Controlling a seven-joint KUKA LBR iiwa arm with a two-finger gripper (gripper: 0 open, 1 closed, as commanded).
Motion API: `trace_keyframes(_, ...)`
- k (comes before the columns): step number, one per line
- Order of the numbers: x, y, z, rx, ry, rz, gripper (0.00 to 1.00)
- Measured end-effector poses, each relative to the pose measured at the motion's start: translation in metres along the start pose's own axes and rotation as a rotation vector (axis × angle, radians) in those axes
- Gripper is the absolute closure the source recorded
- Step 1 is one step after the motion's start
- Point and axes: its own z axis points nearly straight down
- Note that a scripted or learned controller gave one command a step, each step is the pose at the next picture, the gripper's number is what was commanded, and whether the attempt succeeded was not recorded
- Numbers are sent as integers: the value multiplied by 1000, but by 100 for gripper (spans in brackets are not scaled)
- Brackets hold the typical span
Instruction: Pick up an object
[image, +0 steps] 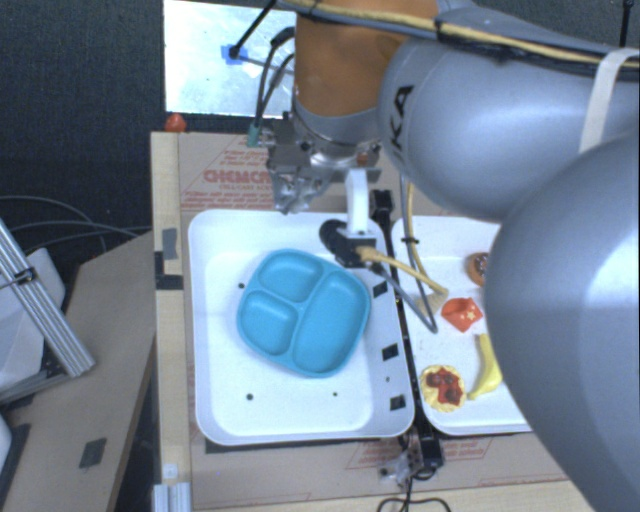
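**Gripper at the far rim, blue plate nearer the camera**

Camera view: counted, two white bins, left bin (225, 400) and right bin (452, 238). One blue plate (303, 310), one banana (487, 366), one red fruit (462, 313), one small round piece in red and yellow (443, 386), one brownish round thing (478, 266) (half hidden by the arm). Gripper (288, 195) poised at the left bin's far edge; impossible to tell whether apart or together. Nothing seen clamped in it. Blue plate nearer the camera than the gripper and slightly to its right in the view, clearly apart from it, flat on the left bin's floor. Rounded, glossy, split into three compartments. All the food pieces well off to the gripper's right in the view, in the right bin.
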Motion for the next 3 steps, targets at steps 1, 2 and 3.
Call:
trace_keyframes(1, -1, 1, -12, -2, 0, -4, 100)
trace_keyframes(2, 11, -50, -42, 1, 1, 0, 100)
trace_keyframes(3, -12, 20, -119, -11, 2, 6, 100)
